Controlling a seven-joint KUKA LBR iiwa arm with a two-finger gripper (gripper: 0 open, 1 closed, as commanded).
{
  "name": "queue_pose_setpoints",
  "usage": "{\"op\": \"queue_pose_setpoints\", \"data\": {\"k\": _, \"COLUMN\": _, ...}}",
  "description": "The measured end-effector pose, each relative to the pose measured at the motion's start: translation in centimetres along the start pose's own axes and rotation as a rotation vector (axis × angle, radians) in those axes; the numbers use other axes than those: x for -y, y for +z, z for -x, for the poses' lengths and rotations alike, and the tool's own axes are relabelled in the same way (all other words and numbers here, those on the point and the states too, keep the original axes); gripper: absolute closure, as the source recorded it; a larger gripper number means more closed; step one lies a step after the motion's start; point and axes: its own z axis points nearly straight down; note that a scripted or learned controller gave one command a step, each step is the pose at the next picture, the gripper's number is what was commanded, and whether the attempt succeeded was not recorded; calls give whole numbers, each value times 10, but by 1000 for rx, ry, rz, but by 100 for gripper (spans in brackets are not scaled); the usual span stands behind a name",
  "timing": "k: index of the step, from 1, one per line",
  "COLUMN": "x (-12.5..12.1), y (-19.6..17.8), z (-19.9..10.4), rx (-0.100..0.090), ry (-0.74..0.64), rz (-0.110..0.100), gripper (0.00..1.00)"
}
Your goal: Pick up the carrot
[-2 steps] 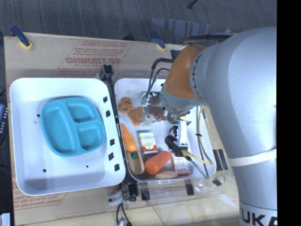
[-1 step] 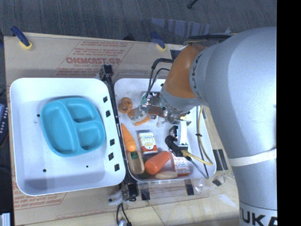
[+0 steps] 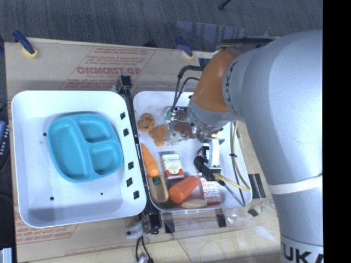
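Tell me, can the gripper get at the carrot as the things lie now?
Probably yes. The carrot lies uncovered along the left wall of the right bin, and the gripper hovers just up and to its right. The wall and the small carton beside it leave little room.

Carrot (image 3: pixel 149 159): one item, orange, slender and tapered, intact. It lies flat on the floor of the right-hand bin (image 3: pixel 239 163), against that bin's left wall. Long axis runs roughly along the wall, narrow tip pointing up the view, thicker end pointing down. Relative to the gripper (image 3: pixel 176 129), it sits to the left and lower in the view, near but apart from it, with no contact visible. The thick end meets a greenish stub at the bottom; whether this belongs to the carrot cannot be determined.
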Motion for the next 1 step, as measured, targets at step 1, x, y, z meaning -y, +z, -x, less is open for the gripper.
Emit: {"op": "queue_pose_setpoints", "data": {"k": 1, "x": 0, "y": 0, "z": 0, "rx": 0, "ry": 0, "rz": 0, "gripper": 0}}
